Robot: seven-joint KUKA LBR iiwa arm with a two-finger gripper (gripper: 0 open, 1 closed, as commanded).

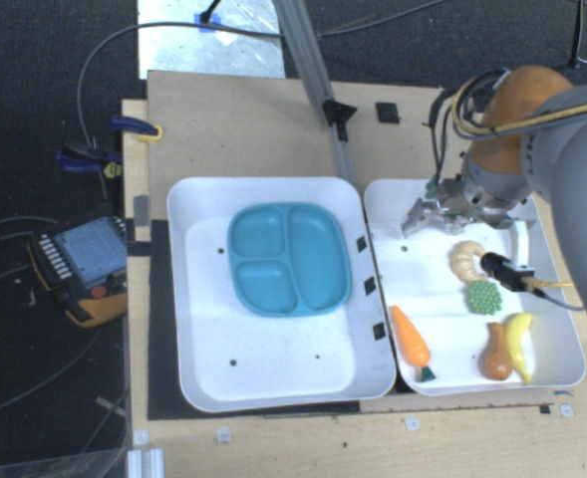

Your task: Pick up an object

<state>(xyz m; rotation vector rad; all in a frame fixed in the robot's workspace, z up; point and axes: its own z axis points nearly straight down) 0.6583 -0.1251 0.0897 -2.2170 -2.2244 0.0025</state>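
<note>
Left bin point(188, 297): a blue divided plate point(289, 259) is seen lying flat in it, of stiff plastic by the look; judged awkward for a two-finger grasp except at the rim.
Carrot point(410, 336): found at the lower left of the right bin point(393, 202), lying slantwise, green tip toward the near wall. Judged light, stiff and smooth, so liable to slip; best taken across the thick orange middle.
Pale piece point(465, 259): a curled, cream-coloured toy is seen mid-bin, just beside the black fitting on the arm. Its kind cannot be made out.
Green cluster point(484, 298): knobbly and rounded, just below the pale piece. Probably light with a good grip surface; to be pinched across its width.
Brown piece point(495, 355) and banana point(518, 343): lying touching near the lower right corner. A grasp on either is judged likely to disturb the other.
End effector point(428, 213): held over the upper part of the right bin, nothing seen between the fingers; whether spread or closed cannot be told at this size.
Hidden: the bin's right side is partly covered by the arm.
</note>
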